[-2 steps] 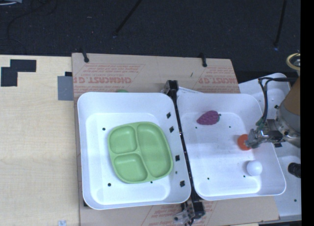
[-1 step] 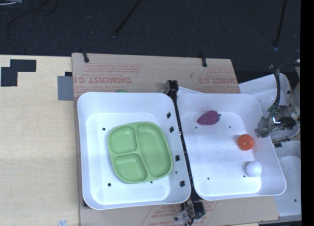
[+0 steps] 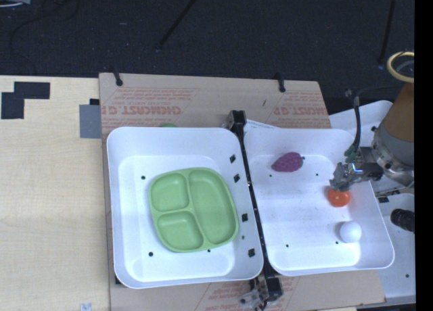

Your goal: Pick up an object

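Three small things sit in the right bin (image 3: 318, 262): a purple berry-looking piece (image 3: 287, 162) toward the back, an orange-red ball (image 3: 338, 199) on the right side, and a white ball (image 3: 350, 231) near the front right corner. The left bin (image 3: 128, 168) has a green divided plate (image 3: 193, 208) in it (not a likely target, way too flat). The gripper (image 3: 344, 178) hovers just above and touching-close to the orange-red ball, so this looks like the approach-to-grasp step. Whether it's clamped or released can't be told from this angle. Next move probably calls for settling straight down around the ball, closing, then lifting cleanly, since round stuff rolls away easily.
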Robot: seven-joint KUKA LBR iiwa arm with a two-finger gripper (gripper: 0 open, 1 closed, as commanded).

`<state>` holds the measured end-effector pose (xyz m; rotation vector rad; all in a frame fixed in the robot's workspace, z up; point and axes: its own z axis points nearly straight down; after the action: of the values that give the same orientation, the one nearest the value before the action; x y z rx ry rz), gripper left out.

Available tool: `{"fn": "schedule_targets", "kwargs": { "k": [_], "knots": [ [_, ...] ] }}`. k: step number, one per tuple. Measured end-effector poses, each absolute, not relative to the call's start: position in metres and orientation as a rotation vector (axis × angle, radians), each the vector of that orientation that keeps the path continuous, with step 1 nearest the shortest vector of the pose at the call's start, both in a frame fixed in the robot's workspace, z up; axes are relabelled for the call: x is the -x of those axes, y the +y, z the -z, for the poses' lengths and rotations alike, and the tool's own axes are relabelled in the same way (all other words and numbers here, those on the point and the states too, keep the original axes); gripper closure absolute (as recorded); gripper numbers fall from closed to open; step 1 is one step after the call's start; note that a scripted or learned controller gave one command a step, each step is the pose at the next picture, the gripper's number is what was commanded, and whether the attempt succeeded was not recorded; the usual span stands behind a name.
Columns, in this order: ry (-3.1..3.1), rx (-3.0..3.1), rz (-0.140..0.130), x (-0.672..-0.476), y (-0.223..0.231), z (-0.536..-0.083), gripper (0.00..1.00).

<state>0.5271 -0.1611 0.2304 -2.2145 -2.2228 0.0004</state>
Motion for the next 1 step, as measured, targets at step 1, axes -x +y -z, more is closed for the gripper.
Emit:
{"fn": "schedule_targets", "kwargs": {
  "k": [1],
  "knots": [
    [-2.224, 2.212, 0.000, -0.5291, -0.1026, -0.2365, 1.00]
  ]
}}
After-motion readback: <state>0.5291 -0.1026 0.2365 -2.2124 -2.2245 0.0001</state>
